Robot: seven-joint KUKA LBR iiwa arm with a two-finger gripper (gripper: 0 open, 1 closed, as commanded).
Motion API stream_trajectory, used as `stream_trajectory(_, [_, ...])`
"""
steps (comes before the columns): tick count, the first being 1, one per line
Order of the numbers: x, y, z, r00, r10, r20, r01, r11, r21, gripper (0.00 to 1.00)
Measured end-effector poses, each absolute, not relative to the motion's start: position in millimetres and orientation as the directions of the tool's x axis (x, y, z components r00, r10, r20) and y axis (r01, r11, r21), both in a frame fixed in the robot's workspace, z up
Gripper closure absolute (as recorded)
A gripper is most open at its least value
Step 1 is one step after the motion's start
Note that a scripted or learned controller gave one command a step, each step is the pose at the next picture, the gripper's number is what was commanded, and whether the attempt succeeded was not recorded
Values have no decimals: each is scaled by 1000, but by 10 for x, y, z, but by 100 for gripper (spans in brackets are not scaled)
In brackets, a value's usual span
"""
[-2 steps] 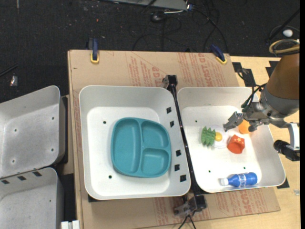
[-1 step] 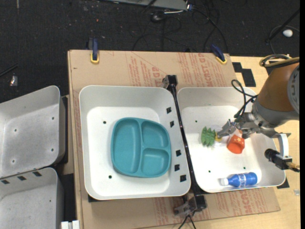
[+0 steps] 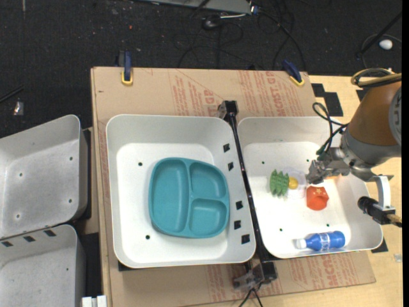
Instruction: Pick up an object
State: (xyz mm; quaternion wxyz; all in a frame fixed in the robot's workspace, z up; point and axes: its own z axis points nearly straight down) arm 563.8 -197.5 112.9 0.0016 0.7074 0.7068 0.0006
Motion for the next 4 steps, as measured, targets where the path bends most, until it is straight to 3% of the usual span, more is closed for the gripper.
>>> stream_trajectory(3, [5773, -2060, 2797, -3, 1000, -3, 1000, 3, 7, 100])
stream_trajectory(4, [5696, -1467, 2820, -8, 1000, 2, 1000, 8, 0, 100])
